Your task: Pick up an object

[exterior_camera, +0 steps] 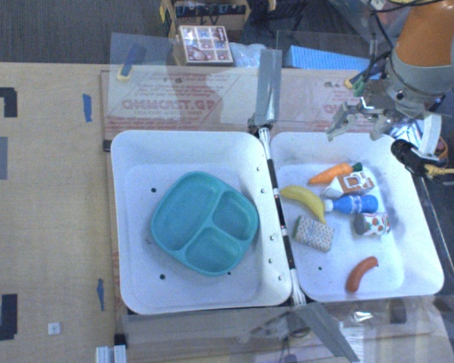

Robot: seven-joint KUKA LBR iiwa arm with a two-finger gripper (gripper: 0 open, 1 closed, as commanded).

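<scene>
Objects for picking lie in the right bin (pixel 420 203): a carrot (pixel 330 175), a banana (pixel 304 200), a blue bottle (pixel 353 203), a small carton (pixel 357 182), a speckled sponge (pixel 313 233) and a sausage (pixel 362 273). Above that bin's far rim hangs the gripper (pixel 361 119), holding nothing; its spread cannot be told. A teal divided plate (pixel 204 222) sits in the left bin (pixel 129 172)

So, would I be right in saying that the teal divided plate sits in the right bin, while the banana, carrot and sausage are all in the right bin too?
Not quite: the teal divided plate lies in the left bin, not the right one. The rest holds: the banana, carrot and sausage are all in the right bin, as the camera view shows.
</scene>
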